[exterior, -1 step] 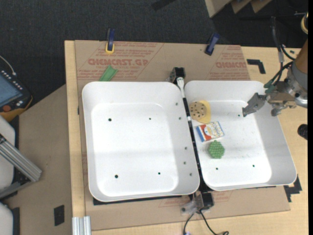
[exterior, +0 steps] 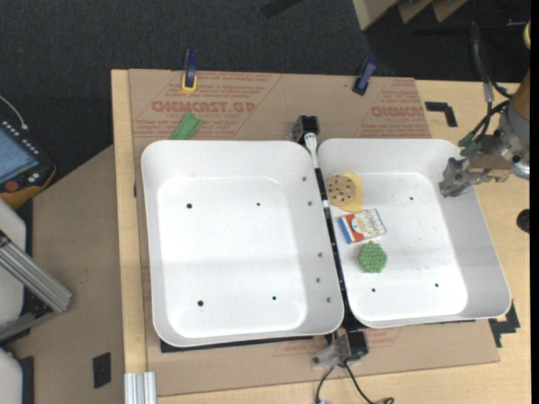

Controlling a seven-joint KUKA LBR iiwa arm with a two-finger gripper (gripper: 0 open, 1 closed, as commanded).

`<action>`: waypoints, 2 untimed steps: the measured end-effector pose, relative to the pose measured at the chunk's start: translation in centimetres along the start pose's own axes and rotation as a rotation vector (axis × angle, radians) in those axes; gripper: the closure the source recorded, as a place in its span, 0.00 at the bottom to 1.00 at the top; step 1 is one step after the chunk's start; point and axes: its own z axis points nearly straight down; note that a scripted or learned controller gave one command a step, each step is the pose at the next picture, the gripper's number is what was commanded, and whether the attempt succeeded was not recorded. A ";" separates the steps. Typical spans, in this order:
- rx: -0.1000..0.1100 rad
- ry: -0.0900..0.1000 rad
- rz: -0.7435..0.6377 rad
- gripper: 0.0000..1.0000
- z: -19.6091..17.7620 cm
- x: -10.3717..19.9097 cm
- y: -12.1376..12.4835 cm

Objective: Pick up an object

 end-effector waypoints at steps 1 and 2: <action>-0.002 -0.005 0.010 1.00 -5.3 -6.1 -7.1; 0.009 0.004 0.003 1.00 0.5 -6.9 -6.9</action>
